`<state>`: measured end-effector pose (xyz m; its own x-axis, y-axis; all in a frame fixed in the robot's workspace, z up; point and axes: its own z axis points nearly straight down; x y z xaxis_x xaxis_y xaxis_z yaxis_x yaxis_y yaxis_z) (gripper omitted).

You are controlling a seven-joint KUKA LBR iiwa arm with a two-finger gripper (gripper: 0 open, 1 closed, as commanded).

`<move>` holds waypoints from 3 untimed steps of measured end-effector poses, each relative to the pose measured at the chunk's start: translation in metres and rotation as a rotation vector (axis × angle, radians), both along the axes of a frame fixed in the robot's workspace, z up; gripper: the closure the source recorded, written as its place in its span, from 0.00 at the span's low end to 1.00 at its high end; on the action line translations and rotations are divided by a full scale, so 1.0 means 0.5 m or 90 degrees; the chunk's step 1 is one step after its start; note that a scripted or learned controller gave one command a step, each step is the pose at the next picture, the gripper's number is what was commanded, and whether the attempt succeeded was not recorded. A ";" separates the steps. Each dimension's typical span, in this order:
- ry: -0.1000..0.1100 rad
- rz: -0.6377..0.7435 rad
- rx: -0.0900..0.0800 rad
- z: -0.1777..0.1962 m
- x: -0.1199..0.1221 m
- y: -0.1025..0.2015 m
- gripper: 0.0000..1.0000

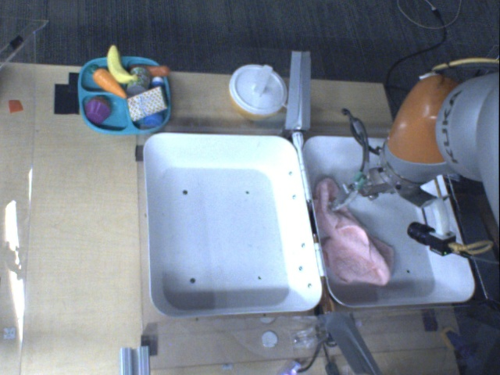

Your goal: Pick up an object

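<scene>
Arm [441, 127]: the big grey arm with the orange band is reaching in from the right and is leaning over the right bin.

Jaws [344, 200]: they are sitting low in the right bin, right at the top end of the pink cloth. They are small and dark here, so I cannot tell if they are apart, pressed together, or pinching the cloth.

Pink cloth [350, 243]: it is lying crumpled in the right bin, close to the left wall. Its top end is poking up toward the jaws, and the rest is spreading down toward the front of the bin.

Right bin [437, 283]: it is white and shallow, and it is holding the pink cloth. It is sitting right beside the left bin.

Left bin [223, 225]: it is white and shallow too, and it is sitting on the table.

Table [78, 248]: it is pale wood, and it is carrying both bins.

Blue tray [117, 123]: it is sitting at the back left of the table, well away from the arm, with toy food in it, like a yellow banana [119, 67] and an orange carrot [108, 82].

White lid [257, 90]: it is round and is sitting on the table behind the left bin.
</scene>
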<state>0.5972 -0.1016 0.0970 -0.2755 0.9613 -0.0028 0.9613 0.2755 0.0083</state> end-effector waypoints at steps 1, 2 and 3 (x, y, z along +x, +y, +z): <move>-0.007 0.061 -0.002 -0.011 -0.086 0.001 0.00; -0.014 0.063 -0.002 0.015 -0.078 0.004 1.00; -0.013 0.063 -0.002 0.015 -0.079 0.004 0.00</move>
<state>0.5579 -0.0996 0.1047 -0.3684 0.9296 -0.0123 0.9292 0.3686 0.0273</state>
